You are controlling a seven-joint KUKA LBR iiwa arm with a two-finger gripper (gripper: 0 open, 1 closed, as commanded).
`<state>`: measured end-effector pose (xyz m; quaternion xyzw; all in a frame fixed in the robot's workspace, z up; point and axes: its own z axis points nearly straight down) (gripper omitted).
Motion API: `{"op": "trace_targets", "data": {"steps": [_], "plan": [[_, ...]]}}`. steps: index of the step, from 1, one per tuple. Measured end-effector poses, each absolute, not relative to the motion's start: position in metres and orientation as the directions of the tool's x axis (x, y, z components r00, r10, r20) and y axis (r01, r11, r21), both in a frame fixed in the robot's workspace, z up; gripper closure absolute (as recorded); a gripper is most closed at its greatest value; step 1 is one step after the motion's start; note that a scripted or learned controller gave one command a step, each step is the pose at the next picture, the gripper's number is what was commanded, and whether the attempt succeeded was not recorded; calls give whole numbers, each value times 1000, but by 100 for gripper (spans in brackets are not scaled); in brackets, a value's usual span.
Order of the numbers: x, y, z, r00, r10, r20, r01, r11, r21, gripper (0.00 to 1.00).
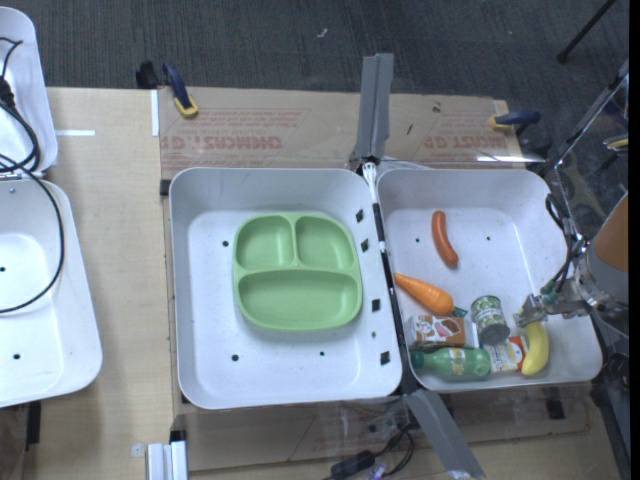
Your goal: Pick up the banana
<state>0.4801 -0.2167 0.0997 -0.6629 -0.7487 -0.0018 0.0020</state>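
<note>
My gripper [533, 311] hangs at the right bin's [500, 196] near right corner, just touching the top end of the banana [537, 350], which runs lengthwise toward me below it, not yet grasped.

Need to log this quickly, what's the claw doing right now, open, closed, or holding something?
Claw: cannot be told; it sits just above the banana in the right bin.

Grey arm [612, 268] with orange band, thin cables, small metal-toned fingers [530, 311].
</note>
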Motion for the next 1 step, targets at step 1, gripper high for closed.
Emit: {"op": "trace_targets", "data": {"steps": [1], "plan": [[577,-160,242,-170,986,-2,986,170,-1,100]]}}
